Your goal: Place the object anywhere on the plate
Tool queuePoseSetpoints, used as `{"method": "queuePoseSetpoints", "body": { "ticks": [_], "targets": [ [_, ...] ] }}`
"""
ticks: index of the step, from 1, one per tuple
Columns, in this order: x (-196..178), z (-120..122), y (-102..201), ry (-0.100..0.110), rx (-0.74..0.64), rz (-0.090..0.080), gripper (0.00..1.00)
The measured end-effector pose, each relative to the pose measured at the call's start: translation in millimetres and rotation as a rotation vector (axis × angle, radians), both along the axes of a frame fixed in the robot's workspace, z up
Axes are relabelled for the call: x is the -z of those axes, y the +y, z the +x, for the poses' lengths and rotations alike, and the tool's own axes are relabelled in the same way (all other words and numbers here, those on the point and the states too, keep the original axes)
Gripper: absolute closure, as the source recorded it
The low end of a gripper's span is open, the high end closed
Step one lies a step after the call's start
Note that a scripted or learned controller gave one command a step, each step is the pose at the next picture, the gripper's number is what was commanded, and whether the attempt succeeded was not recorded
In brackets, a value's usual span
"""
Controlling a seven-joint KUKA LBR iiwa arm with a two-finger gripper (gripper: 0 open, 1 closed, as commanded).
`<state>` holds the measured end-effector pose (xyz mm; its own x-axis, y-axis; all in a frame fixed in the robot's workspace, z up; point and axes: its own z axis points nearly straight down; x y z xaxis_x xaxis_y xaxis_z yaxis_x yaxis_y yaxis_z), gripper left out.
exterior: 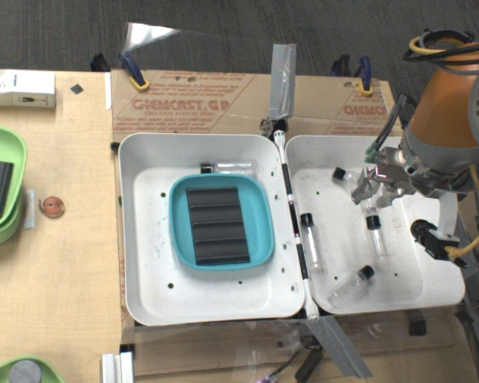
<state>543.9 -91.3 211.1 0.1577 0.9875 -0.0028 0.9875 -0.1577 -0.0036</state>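
Your gripper (373, 188) hangs in the right bin; whether it is open, I cannot tell. The clear black-capped vial (374, 231) lies just nearer, long axis near-to-far; the teal square plate (259, 214) sits left.

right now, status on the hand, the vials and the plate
Hand low over right bin, above the vials. One capped vial just below it, another by the divider. Teal plate in left bin carries a black ribbed insert.
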Motion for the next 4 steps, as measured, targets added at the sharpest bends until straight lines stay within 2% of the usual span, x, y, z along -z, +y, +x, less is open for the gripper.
{"method": "queuePoseSetpoints", "body": {
  "ticks": [1, 2, 3, 4],
  "targets": [
    [21, -12, 50, 0.0, -0.162, 0.002, 1.0],
    [7, -3, 131, 0.0, -0.318, 0.001, 1.0],
    [7, -3, 130, 0.0, -0.317, 0.001, 0.0],
    [6, -3, 130, 0.0, -0.317, 0.001, 0.0]
  ]
}}
